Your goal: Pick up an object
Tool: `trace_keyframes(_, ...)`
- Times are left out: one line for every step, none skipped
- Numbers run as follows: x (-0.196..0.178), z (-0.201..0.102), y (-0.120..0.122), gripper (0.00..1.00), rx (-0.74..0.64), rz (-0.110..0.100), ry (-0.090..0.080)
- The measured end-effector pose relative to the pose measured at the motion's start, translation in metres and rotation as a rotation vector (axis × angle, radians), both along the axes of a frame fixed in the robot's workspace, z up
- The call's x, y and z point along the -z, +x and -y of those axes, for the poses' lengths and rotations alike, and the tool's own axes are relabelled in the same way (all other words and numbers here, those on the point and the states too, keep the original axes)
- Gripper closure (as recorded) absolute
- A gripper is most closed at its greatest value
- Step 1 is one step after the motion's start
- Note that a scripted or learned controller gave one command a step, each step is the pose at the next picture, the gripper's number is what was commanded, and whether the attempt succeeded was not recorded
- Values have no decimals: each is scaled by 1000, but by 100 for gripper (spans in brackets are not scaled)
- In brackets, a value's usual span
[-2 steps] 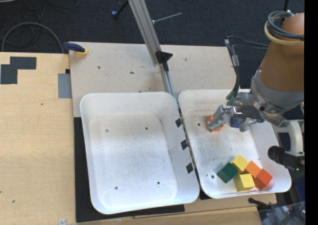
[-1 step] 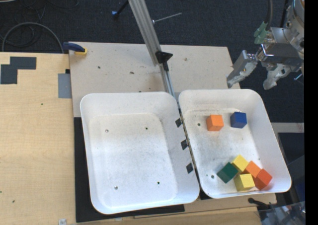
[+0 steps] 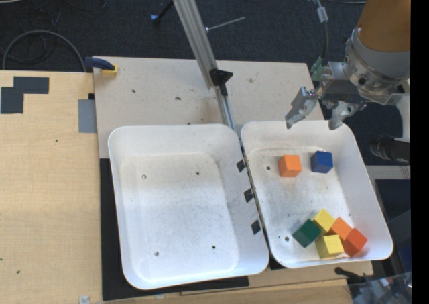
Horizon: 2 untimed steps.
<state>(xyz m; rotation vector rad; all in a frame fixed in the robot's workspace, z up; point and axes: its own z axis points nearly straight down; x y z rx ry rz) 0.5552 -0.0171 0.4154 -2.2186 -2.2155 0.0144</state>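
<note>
Broadly, the bench (image 3: 161,88) is taken up by two shallow white bins set side by side. The left bin (image 3: 177,205) is seen at about nine o'clock from the right bin (image 3: 315,192), and their inner rims nearly touch, with small black clips lodged along the seam. A slanted aluminium rail (image 3: 198,31) is set from twelve o'clock down toward that seam.

The arm (image 3: 385,24) is seen at the two o'clock corner, and its gripper (image 3: 315,115) is held above the far rim of the right bin, fingers spread apart with nothing between them.

Within the right bin, an orange cube (image 3: 290,166) and a blue cube (image 3: 322,162) are placed near the far wall, close but apart, with open floor around them. At five o'clock a tight cluster is packed against the near rim: a green cube (image 3: 307,233), a yellow cube (image 3: 324,220), a second yellow cube (image 3: 329,246), an orange block (image 3: 342,227) and a red-orange cube (image 3: 355,241), touching or nearly so, with little room left between them.
</note>
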Motion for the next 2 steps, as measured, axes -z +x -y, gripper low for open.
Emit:
trace_keyframes(-68, 67, 34, 0, 3, 16, -2)
trace_keyframes(27, 26, 26, 0, -5, -1, 3)
